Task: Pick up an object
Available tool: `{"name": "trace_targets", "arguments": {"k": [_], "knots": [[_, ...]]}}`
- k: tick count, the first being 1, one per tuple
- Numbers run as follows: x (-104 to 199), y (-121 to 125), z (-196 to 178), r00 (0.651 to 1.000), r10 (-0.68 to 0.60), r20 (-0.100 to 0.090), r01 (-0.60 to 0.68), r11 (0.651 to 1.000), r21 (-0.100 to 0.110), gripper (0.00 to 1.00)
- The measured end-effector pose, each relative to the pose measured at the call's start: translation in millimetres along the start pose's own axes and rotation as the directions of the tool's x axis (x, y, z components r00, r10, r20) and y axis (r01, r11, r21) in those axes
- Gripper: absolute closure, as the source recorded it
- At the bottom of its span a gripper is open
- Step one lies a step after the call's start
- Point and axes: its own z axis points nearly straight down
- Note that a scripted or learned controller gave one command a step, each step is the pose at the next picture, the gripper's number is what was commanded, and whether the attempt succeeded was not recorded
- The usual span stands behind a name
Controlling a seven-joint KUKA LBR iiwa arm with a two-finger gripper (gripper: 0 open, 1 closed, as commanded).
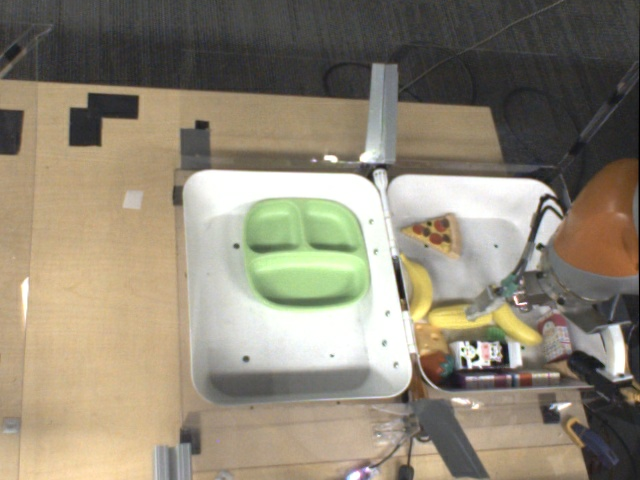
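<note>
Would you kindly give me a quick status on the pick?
Gripper low in right bin, at bananas. Nothing seen held. Pizza slice, small carton, marker crowd nearby.

A pale wooden surface [90, 298] spans the lower part of the view, its boards meeting at faint seams. Black angular patches [102, 116] mark its upper left, and a small pale square [133, 200] lies nearby. Beyond its far edge lies dark grey carpeted floor [250, 18], crossed by thin black cables [520, 18]. A grey metal post [381, 113] stands upright at the far edge. Light is even, with soft shadows.
</note>
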Motion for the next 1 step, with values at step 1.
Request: {"name": "trace_targets", "arguments": {"k": [1], "knots": [[-27.2,-8.2,28.9,0.919,-0.394,-0.003,0.394,0.919,0.001,0.00]]}}
